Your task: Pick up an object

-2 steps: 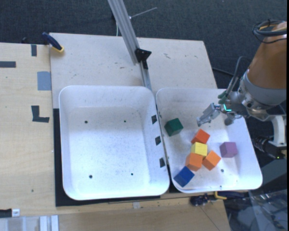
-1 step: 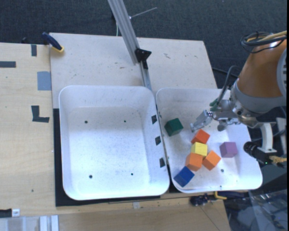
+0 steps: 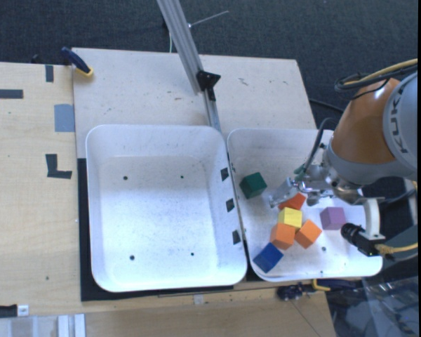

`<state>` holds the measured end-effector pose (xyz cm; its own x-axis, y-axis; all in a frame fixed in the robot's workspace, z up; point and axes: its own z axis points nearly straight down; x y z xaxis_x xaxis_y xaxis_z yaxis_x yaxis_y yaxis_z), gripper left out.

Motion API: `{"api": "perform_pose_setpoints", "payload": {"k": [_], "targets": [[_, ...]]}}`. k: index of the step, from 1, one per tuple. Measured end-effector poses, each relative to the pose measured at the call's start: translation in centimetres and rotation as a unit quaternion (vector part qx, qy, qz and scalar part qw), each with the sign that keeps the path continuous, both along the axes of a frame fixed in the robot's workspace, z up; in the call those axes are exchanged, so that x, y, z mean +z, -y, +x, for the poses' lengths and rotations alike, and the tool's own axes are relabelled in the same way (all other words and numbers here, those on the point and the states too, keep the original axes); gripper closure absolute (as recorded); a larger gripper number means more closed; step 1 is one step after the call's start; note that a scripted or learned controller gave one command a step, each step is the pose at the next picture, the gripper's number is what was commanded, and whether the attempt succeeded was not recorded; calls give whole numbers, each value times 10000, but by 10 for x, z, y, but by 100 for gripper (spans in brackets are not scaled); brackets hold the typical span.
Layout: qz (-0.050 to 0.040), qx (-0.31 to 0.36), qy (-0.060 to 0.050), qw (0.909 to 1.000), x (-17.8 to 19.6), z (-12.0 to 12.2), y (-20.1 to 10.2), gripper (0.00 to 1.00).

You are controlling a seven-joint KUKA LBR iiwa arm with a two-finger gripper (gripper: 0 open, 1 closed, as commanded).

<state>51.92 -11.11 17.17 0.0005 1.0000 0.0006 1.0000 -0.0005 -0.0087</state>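
Observation:
My gripper (image 3: 292, 190) hangs low over the right bin (image 3: 266, 142), reaching in from the right. Directly below and touching it in the view is a red-orange block (image 3: 295, 203). A yellow cube (image 3: 290, 217) lies against that block's near side. Two orange cubes (image 3: 283, 235) (image 3: 309, 233) sit just in front of the yellow one. A blue cube (image 3: 268, 257) lies near the bin's front edge. A green cube (image 3: 253, 184) rests to the left of the gripper, apart from it. A purple cube (image 3: 332, 218) lies on the right, partly under the wrist.
The left bin (image 3: 98, 146) stands beside the right one, sharing a raised divider (image 3: 228, 188). A slanted metal rail (image 3: 186, 41) crosses the bench behind the bins. A blue and yellow tool (image 3: 77, 61) lies at the back left.

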Motion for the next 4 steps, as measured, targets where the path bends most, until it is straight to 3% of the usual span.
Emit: {"api": "perform_pose_setpoints", "payload": {"k": [1, 2, 4], "targets": [[-50, -8, 96, 9999, -57, -1, 0, 0], [-32, -2, 100, 9999, -44, -1, -1, 100], [-9, 10, 62, 10000, 51, 16, 6, 100]]}}
